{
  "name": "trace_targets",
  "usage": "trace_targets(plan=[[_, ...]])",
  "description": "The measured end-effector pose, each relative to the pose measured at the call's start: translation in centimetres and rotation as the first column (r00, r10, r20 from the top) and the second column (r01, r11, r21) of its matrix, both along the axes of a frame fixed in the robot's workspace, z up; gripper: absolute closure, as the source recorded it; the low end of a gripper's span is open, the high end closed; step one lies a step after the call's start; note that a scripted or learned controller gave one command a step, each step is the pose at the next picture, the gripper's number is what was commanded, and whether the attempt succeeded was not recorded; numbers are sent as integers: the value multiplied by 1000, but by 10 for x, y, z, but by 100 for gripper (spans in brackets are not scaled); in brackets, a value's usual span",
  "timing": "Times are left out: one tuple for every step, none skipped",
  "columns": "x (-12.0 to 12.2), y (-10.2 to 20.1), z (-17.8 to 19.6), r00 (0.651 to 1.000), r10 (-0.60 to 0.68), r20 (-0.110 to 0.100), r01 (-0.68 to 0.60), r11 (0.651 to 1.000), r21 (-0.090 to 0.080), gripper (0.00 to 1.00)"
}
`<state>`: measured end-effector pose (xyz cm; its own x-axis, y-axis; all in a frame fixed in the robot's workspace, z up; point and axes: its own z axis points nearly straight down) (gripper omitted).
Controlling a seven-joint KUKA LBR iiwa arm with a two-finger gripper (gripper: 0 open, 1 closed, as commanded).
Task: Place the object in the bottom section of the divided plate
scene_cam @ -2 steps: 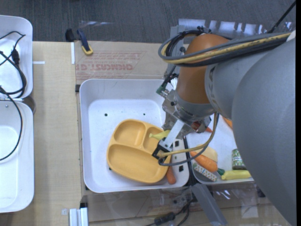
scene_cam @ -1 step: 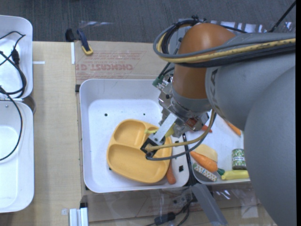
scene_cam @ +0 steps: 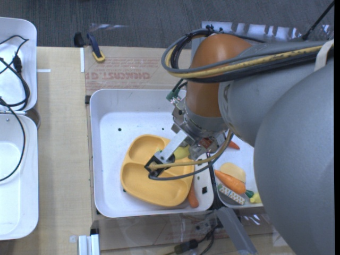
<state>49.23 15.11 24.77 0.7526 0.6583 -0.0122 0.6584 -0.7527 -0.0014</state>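
A yellow divided plate (scene_cam: 139, 187) lies in the middle white bin (scene_cam: 106, 142), its bottom section bare. My gripper (scene_cam: 190, 149) hangs over the plate's right side, under the orange-banded wrist. A small yellow-green object (scene_cam: 182, 153) shows right at the gripper, above the plate's right part. The wrist hides the gripper's tip, so I cannot tell if that object is held.
An orange carrot (scene_cam: 192, 198) lies by the plate's lower right edge. In the right bin are another carrot (scene_cam: 231, 180), a pale yellow piece (scene_cam: 235, 170) and a small orange bit (scene_cam: 234, 145). Black cables (scene_cam: 13, 84) lie in the far-left white tray.
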Motion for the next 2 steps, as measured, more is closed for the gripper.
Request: trace_targets(plan=[[8,-29,-25,996,-85,-1,85,996,0,100],[6,-11,-19,976,-220,2,220,976,0,100]])
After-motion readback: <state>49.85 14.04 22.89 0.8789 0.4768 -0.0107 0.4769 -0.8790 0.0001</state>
